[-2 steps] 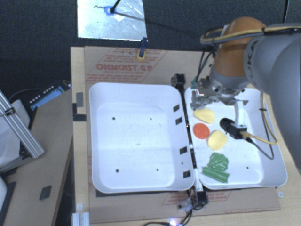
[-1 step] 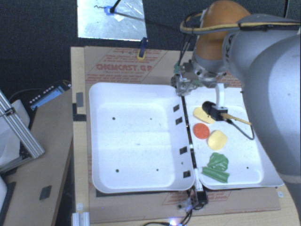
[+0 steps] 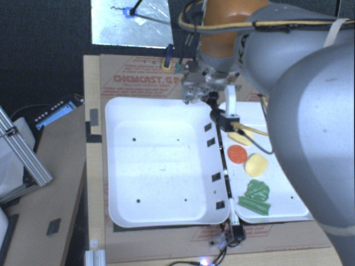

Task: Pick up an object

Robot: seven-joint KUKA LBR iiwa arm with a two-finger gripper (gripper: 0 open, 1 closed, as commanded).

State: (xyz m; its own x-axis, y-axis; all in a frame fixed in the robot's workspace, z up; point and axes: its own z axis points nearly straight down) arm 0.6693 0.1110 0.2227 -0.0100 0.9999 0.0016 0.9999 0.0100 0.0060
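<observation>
Camera view: the jaws are seen at the far rim of the left bin; whether they are apart or together cannot be told.
Objects: an orange disc, yellow piece and green piece lie in the right bin.
Progress: judged not yet begun; nothing is seen held.

Orange disc, pale yellow lump, green leafy piece, together in the right bin.

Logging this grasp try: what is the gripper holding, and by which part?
Cannot be told. The gripper sits over the back rim of the left bin, and no object shows in it.
</observation>
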